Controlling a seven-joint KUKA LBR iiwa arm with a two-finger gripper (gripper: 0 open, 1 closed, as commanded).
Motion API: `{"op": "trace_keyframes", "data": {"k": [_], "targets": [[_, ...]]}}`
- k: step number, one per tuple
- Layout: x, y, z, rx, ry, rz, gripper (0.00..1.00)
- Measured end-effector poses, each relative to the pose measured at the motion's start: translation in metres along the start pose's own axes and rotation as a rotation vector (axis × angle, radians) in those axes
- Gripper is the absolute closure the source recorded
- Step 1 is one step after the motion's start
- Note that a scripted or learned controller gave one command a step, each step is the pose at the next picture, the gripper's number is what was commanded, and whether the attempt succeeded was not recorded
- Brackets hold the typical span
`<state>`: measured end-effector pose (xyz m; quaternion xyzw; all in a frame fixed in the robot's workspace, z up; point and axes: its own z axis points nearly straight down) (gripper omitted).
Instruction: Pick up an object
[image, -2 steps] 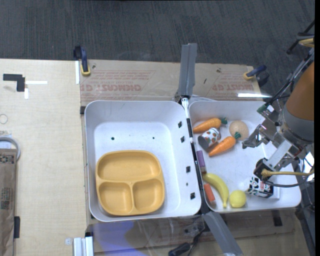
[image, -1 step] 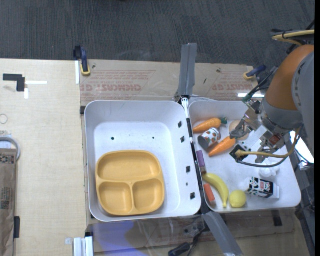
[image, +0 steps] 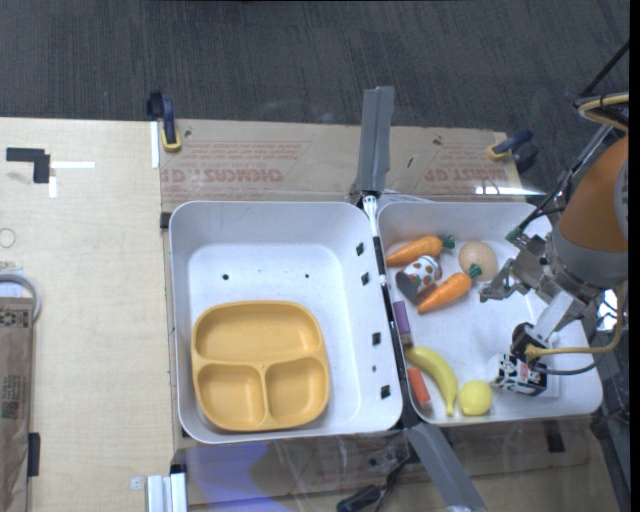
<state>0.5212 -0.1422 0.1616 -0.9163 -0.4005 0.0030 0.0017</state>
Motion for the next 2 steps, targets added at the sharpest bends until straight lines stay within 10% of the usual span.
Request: {"op": "trace_keyframes", "data": {"k": [1, 2], "targets": [[-0.072, 0.006, -0.045, -0.002, 0.001, 0.101, 0.00], [0.001, 0.004, -0.020, -0.001, 0.001, 0.018, 0.00]]}}
